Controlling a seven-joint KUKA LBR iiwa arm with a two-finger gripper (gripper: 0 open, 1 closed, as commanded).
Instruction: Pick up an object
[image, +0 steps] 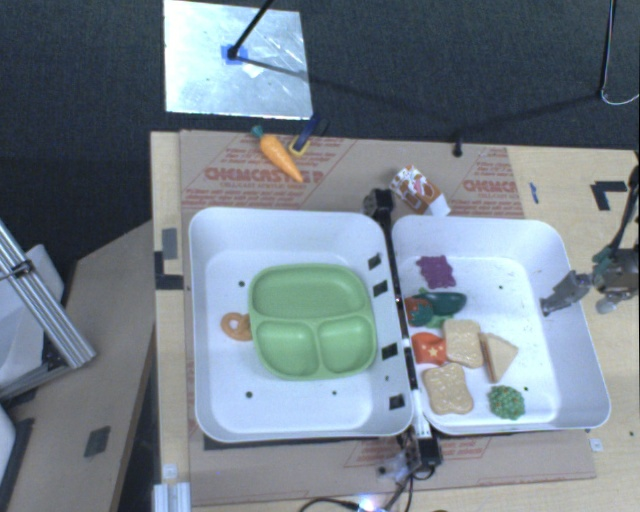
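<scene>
Gripper (572, 290) parked at 3 o'clock over right bin (560, 250) rim, cut off by frame, grip state can't be told, food pieces (462, 345) bunched at 9 o'clock side of that bin, open floor left nearer the gripper

Free room and obstructions, both bins

Left bin (215, 300): green divided plate (310, 320) takes the middle; orange ring (237, 326) lies just beside its left edge; bare floor runs along the far wall and the near wall. Right bin (560, 330): toys crowd its left half, purple piece (435, 269) farthest, then dark green piece (440, 303), red piece (428, 347), two tan slabs (463, 343) (447, 388), wedge (498, 354), green lump (506, 402) nearest; right half and far strip bare. Gripper (568, 290) sits at the right wall. Outside the bins, carrot (279, 157) and wrapped packet (418, 190) lie on the far bench
</scene>
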